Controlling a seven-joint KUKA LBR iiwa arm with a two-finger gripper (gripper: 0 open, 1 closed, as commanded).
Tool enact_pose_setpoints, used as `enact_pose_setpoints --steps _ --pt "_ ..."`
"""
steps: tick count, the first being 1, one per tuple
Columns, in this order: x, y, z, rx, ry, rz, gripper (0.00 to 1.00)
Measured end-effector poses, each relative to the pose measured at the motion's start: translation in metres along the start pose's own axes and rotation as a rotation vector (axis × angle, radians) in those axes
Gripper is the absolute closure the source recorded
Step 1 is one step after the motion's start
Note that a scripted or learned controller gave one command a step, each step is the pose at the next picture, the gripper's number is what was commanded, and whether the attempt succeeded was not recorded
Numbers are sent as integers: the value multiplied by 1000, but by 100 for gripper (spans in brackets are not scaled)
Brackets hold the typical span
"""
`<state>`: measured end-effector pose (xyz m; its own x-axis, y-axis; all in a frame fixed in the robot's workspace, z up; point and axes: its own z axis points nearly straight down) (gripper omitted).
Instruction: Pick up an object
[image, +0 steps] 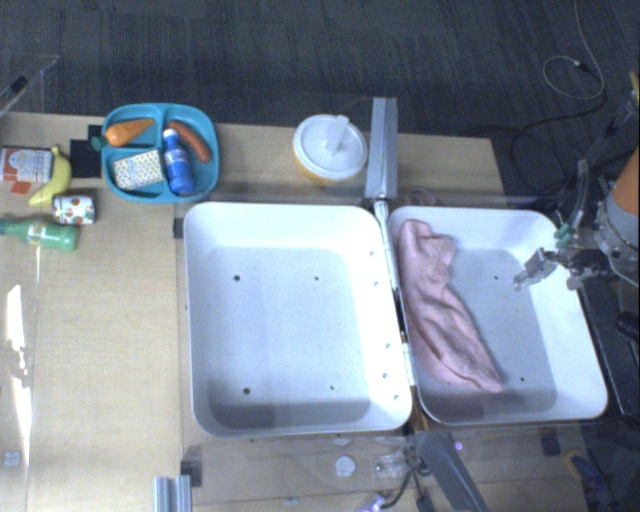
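Your gripper (545, 265) hangs over the right bin (570, 400). You cannot tell its fingers' state. The pink towel (440, 310) lies apart.

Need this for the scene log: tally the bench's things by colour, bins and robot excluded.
Pink: 1, the cloth in the right bin
Blue: 2, the divided tray and the bottle in it
Orange: 2, the carrot and sausage
Yellow: 2, the banana and lidded cup
Green: 1, the bottle
Total: 8
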<state>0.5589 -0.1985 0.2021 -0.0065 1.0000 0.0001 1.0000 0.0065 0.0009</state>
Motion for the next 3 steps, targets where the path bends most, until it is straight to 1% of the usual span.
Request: enact_pose_setpoints --steps 1,2,3 --pt "97 -33 108 -8 -1 -100 0" --pt "94 37 112 -14 -2 -68 0" --pt "107 65 113 -10 -1 82 0"
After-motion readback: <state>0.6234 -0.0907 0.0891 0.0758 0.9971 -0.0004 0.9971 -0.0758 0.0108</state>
